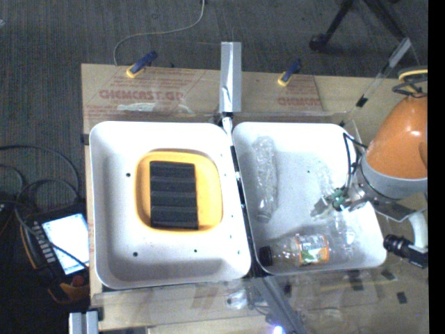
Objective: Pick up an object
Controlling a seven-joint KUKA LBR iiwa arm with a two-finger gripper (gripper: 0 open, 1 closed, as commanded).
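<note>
Hovering by the right bin's (243,186) right edge, the jaws (338,200), state unclear, should centre over the bottle (295,250) before closing.

You have two white bins side by side on a brown board (160,92) printed with red lettering: the left bin (111,207) and the right bin (292,141). Two yellow-and-blue clamps (141,64) (289,72) grip the board's far edge, with a metal post (229,78) between them. At the left, on dark carpet (42,68), a lit tablet (64,239) lies among black cables (28,179).
</note>
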